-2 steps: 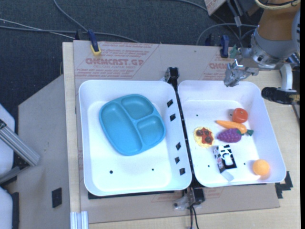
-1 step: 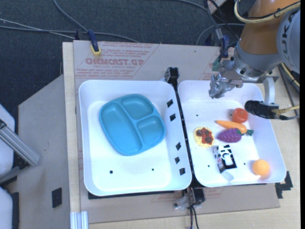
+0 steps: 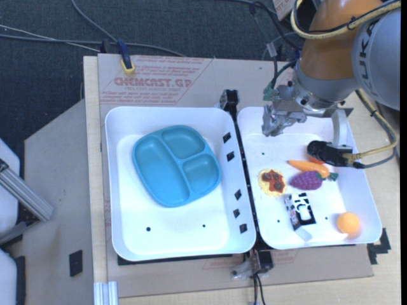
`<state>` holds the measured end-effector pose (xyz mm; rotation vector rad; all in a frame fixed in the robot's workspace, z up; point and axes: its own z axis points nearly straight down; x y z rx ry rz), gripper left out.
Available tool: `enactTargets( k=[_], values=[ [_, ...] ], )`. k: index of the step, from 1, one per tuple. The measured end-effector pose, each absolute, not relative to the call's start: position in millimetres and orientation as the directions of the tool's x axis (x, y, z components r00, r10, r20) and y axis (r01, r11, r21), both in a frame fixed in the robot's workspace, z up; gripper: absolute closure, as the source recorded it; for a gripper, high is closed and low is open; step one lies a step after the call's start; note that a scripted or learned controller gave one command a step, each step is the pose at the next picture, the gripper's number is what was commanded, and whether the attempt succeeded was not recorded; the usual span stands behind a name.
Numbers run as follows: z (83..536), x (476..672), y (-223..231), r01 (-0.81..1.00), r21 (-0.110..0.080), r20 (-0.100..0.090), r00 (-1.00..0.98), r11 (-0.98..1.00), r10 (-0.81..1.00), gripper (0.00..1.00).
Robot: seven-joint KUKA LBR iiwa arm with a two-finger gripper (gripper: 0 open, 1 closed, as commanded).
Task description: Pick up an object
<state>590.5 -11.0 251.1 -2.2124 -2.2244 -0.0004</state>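
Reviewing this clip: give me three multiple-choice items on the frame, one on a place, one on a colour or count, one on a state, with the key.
1. Where does the divided plate lie?
A. in the left bin
B. in the right bin
C. on the cardboard

2. What colour is the plate?
A. red
B. blue
C. yellow

3. How does the gripper stand to the toy carrot?
A. it grips it
B. it presses on it
C. it is apart from it, over the right bin's far part

Key: 1 A, the plate rests on the left bin's floor; 2 B, it is light blue; 3 C, bare white floor shows between the two.
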Motion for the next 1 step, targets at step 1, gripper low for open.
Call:
enactTargets(
  k=[1],
  values=[
    [246.9,566.8,48.6,1.000,-0.004,0.004,-0.006,0.006,1.000,1.00]
  ],
)
